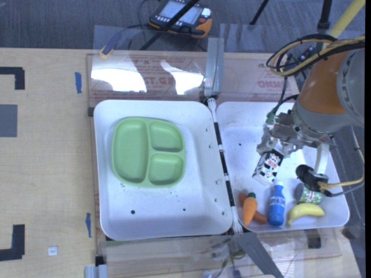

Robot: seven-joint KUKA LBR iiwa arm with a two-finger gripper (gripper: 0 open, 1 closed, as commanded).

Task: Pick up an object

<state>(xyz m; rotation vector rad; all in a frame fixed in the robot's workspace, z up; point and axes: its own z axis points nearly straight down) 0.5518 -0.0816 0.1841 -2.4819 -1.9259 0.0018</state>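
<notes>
Your arm (330,86) comes in from the right, over the right bin (243,126); orange band visible above the wrist; gripper (277,151) sits low over the bin's mid area. A small white carton w/ black patches (268,168) is right at the fingertips, tilted; looks touching or just below them; can't tell whether it's actually between the fingers, nor how far open they are, so treat grip state as unknown.

Rest of the right bin, near its front edge: carrot (249,208) at front-left, orange w/ green top, upright-ish; blue bottle (276,203) just beside it on the right, white cap toward the carton; banana (305,212) further right, lying flat; a green-white item (311,197) just behind the banana, too small to ID; a black part w/ cable (310,176) hangs beside the gripper, above that item.

Left bin (104,155): green divided plate (148,151), three compartments, lying flat, left-centre.

Behind the bins, off the surface (40,155): handheld controller (179,17) on the floor.
</notes>
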